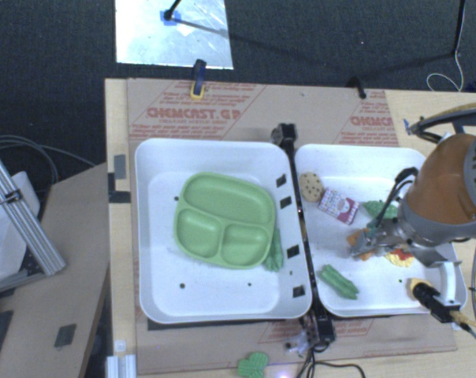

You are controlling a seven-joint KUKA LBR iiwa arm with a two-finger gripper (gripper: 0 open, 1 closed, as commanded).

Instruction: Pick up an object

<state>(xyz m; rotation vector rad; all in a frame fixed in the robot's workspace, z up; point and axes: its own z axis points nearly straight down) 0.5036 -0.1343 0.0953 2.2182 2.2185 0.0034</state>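
Item: end effector [370,241], right bin [356,157], low over small orange toys [397,257]; grip state cannot be told. Green pod [338,281] lies beside, toward the bin's front edge.

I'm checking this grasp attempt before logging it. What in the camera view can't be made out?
- Gripper: the wrist covers it from above; open or shut, holding or not, cannot be told.
- Small orange and yellow items: partly under the arm, too small to identify.
- Green piece: cut off by the arm.
- Pink packet: label too small to read.
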